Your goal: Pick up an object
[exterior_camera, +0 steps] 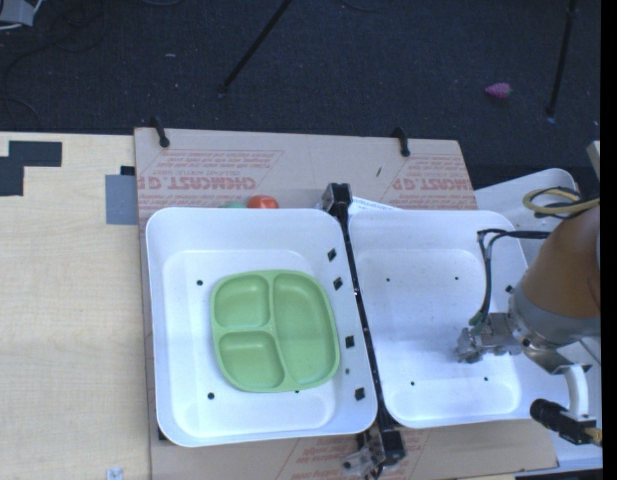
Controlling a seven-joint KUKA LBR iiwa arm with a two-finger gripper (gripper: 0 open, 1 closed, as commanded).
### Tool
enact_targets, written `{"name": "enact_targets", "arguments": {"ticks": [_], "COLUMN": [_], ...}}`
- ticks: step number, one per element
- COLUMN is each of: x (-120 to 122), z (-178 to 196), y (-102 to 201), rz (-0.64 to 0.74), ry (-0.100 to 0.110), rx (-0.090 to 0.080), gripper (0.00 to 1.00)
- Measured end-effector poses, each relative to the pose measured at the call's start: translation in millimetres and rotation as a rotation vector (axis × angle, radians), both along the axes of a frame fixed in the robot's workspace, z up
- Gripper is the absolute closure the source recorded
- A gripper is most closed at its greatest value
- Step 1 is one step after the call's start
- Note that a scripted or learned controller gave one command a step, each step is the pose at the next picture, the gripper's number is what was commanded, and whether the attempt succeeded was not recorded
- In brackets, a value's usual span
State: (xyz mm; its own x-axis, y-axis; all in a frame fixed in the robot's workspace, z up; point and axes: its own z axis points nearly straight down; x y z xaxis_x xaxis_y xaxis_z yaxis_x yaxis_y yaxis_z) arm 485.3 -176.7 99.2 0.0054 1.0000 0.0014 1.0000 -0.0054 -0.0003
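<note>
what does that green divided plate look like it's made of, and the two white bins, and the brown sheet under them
Green divided plate: probably molded plastic, matte; uniform color, rounded compartment ridges.
White bins and: likely thin formed plastic, smooth and slightly glossy; rounded corners and raised lips suggest it.
Brown sheet: cardboard, dull finish, with printed red lettering and a flap crease visible.

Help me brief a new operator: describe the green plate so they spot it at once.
Find the two white bins side by side; take the left bin, away from the arm. The green plate lies flat in its middle, a rounded tray split into three compartments, the one pale green thing among white.
</note>
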Motion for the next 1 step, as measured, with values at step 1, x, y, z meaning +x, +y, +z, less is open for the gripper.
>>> {"name": "enact_targets", "arguments": {"ticks": [1], "x": [2.5], "z": [42.3], "y": [-2.7], "rz": [0.007], "ry": [-0.002], "rx": [-0.002], "gripper": [1.00]}}
